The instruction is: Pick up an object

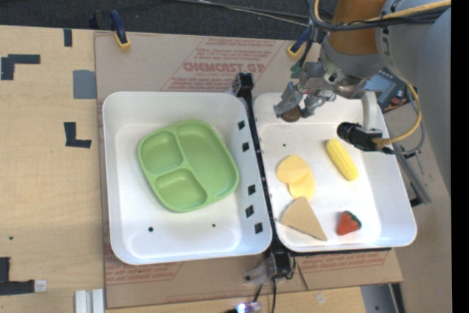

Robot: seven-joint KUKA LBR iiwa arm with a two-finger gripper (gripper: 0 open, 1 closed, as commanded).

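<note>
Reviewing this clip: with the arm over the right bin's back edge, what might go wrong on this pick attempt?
1. The pincer sits at the right bin's far rim, away from the corn cob, yellow slices, wedge and strawberry; closing there would likely grab nothing.
2. Descending could strike the rim or the black divider.
3. The slices overlap, so a grasp might lift or drag both.

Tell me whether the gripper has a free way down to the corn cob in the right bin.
Probably yes. The corn cob lies alone on the floor of the right bin, apart from the yellow slices, with nothing on top. The gripper hangs over the bin's far left corner.
</note>
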